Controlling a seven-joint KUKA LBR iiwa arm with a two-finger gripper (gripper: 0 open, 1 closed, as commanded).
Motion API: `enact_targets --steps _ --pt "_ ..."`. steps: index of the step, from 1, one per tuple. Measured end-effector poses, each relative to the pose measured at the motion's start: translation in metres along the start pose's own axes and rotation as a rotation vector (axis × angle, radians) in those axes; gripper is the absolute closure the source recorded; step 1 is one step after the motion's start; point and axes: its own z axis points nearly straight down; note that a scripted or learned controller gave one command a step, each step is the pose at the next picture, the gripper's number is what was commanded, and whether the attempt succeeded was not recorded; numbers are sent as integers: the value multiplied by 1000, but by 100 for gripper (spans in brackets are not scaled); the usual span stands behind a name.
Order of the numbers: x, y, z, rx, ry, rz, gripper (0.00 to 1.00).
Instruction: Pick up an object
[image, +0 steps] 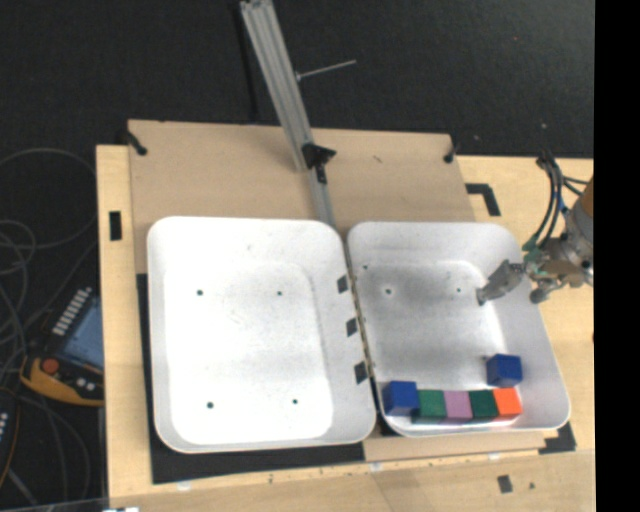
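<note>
Several small blocks lie in the right bin (430, 320). Along its near wall runs a row: a blue block (400, 396), a green block (432, 403), a pink block (458, 404), a second green block (483, 403) and an orange block (508, 401). Another blue block (504, 369) sits just behind the orange one. My gripper (520, 288) hangs over the bin's right rim, well behind the blocks. It is open, with nothing between its fingers (493, 287).
The left bin (250, 330) sits beside the right one, joined by small clips (352, 325). A slanted metal rail (290, 100) rises from the back of the bench. Cables and a handheld controller (70, 345) lie off the bench's left side.
</note>
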Motion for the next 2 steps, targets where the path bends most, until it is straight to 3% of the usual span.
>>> enact_targets --steps 1,2 --pt "33 -32 10 2 1 -2 0" --pt "31 -49 -35 -5 -2 2 0"
